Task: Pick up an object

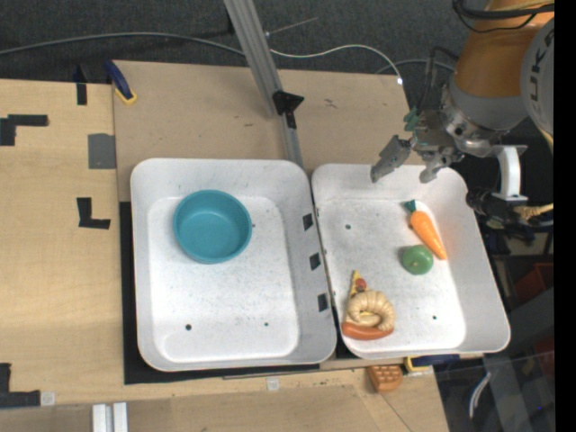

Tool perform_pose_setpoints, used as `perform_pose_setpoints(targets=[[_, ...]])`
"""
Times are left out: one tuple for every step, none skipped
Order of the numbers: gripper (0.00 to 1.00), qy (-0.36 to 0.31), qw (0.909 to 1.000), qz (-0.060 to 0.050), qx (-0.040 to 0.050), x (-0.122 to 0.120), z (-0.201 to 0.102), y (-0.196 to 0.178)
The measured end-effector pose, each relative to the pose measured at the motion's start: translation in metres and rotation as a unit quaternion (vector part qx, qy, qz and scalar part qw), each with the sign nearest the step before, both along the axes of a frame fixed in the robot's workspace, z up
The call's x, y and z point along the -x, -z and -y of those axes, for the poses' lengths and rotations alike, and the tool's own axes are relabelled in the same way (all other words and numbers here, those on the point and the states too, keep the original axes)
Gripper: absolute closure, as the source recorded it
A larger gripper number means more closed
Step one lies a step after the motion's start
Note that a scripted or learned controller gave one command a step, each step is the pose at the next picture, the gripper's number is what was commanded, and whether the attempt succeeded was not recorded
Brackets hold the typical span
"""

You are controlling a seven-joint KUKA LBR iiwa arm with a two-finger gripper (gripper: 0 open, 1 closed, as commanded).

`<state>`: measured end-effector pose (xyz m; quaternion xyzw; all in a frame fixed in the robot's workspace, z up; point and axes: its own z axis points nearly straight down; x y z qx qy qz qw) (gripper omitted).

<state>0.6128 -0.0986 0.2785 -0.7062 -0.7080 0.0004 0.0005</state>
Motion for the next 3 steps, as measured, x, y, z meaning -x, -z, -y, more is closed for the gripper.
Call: perform_pose_setpoints(targets=[[0.00, 0.000, 1.0000, 0.000, 0.0001, 0.000, 0.000, 0.000], [0.00, 0.000, 1.0000, -0.002, 0.0002, 0.002, -0.010, 0.052], [0.00, 0.001, 1.0000, -0.003, 0.0005, 0.001, -0.002, 0.112]])
